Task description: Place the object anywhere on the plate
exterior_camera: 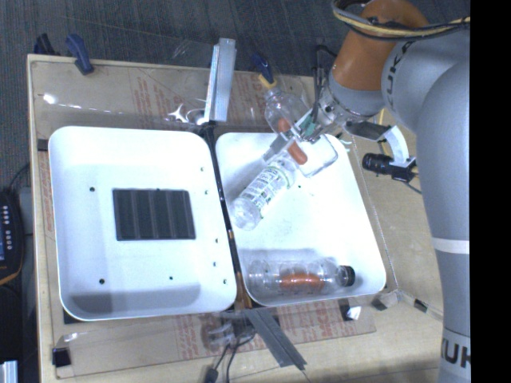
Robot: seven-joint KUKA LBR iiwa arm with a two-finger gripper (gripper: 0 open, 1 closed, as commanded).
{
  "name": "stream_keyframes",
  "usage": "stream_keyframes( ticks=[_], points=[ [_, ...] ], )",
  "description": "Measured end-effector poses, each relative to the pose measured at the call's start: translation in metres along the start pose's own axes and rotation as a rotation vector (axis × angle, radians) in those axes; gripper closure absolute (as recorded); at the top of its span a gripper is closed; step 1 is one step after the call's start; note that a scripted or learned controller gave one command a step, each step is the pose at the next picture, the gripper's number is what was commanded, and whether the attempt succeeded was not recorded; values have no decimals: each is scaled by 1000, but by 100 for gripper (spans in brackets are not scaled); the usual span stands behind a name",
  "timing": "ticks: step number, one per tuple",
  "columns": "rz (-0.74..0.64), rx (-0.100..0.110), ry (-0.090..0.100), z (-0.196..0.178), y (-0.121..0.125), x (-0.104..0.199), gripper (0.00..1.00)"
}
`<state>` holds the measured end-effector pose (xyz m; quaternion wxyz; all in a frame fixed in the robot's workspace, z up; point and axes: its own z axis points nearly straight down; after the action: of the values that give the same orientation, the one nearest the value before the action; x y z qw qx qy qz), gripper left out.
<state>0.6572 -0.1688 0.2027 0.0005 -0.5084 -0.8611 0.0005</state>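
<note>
The plate [153,214] is a dark ribbed rectangle lying flat in the middle of the left bin [80,158]. A clear plastic bottle [262,190] with a printed label lies slantwise in the right bin [359,214], its lower end towards the divider. My gripper [299,142] hangs over the bottle's upper end at the bin's far side, with a small orange-red piece showing at its tip. Clear plastic around the tip blurs what it touches. Nothing lies on the plate.
A second clear bottle [297,277] with a black cap and an orange thing inside lies along the right bin's near wall. Another clear bottle shape [279,110] sits at the far rim. A metal bar [219,78] stands behind the divider; blue clamps [78,52] hold the board.
</note>
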Motion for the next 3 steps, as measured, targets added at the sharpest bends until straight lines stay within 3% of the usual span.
stream_keyframes(
  ticks=[1, 2, 3],
  points=[
    [-32, 1, 1, -27, 1, 82, 100],
    [-79, 1, 0, -36, 44, 96, 100],
    [32, 3, 1, -47, 36, 176, 100]
  ],
)
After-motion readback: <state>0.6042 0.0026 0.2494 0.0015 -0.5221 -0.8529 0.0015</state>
